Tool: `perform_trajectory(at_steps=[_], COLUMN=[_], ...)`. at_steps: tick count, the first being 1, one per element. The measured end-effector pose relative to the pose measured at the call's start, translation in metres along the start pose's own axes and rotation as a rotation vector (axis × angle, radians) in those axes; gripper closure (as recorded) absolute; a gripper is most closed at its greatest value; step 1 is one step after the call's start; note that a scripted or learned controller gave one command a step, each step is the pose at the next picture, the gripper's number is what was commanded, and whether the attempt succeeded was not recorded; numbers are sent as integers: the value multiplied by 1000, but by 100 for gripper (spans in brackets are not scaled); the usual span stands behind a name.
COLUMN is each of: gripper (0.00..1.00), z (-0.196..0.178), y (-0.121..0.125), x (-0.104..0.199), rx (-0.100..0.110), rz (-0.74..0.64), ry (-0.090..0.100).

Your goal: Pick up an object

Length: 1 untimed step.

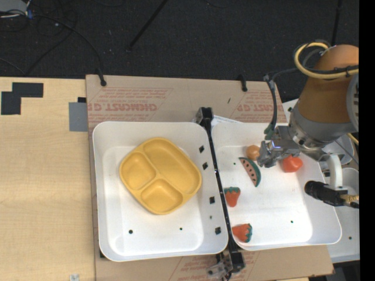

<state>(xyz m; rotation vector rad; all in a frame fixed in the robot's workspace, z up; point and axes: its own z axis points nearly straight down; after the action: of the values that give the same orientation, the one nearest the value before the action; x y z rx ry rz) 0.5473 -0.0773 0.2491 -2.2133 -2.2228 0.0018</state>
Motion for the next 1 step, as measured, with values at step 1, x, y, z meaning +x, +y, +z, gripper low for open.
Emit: perform_trajectory(at_steps=[1], gripper=[100], z=[-5], y=[-7], x=[49], rx=[0], rz=[-1], ry=[0])
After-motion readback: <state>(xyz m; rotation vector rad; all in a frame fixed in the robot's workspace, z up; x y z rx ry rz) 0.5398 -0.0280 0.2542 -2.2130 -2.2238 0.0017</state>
